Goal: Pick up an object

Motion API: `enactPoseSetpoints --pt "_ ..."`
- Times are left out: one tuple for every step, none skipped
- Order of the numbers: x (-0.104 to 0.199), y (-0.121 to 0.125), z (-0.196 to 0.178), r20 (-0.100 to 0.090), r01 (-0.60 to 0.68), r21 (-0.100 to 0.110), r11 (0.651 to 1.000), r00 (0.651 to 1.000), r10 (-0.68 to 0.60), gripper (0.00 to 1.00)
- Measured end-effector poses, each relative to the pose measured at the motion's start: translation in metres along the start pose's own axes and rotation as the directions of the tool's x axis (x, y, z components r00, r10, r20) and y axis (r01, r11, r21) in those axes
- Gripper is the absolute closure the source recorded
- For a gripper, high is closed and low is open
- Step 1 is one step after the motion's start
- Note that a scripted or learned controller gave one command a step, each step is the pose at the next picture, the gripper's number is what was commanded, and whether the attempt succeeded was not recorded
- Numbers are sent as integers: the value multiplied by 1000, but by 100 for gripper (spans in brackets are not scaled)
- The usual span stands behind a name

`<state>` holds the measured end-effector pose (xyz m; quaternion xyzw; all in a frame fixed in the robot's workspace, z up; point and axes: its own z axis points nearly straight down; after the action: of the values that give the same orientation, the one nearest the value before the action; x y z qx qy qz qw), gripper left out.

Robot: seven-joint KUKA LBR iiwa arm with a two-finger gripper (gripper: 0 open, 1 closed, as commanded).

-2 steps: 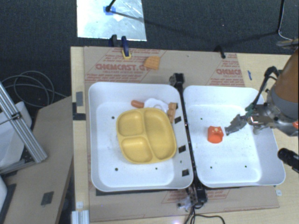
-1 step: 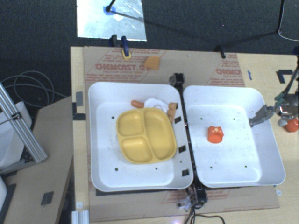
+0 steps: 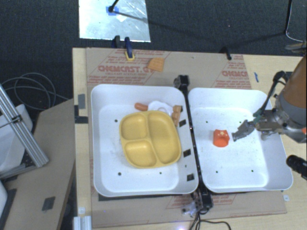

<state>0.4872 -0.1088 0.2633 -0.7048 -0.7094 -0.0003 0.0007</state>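
Note:
In the right bin (image 3: 240,176), left of its middle, lies a small orange object (image 3: 220,138). My gripper (image 3: 240,131) hangs just to its right, reaching in from the right and pointing at it. The fingers are open, with nothing between them, and there is a small gap to the orange object. The left bin (image 3: 108,176) holds a yellow divided plate (image 3: 149,139). Behind the plate lie a small orange sausage-shaped piece (image 3: 141,107), a white object (image 3: 160,107) and a brown block (image 3: 177,112).
A raised divider with black clips (image 3: 188,138) separates the two bins. Behind the bins, a tan block (image 3: 156,64) and a yellow-blue clamp (image 3: 128,49) rest on the cardboard. The arm's orange band (image 3: 293,97) rises at the far right.

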Motion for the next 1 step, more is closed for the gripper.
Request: enactPoseSetpoints --pt "39 1 -43 1 3 -8 1000 1000 -3 0"
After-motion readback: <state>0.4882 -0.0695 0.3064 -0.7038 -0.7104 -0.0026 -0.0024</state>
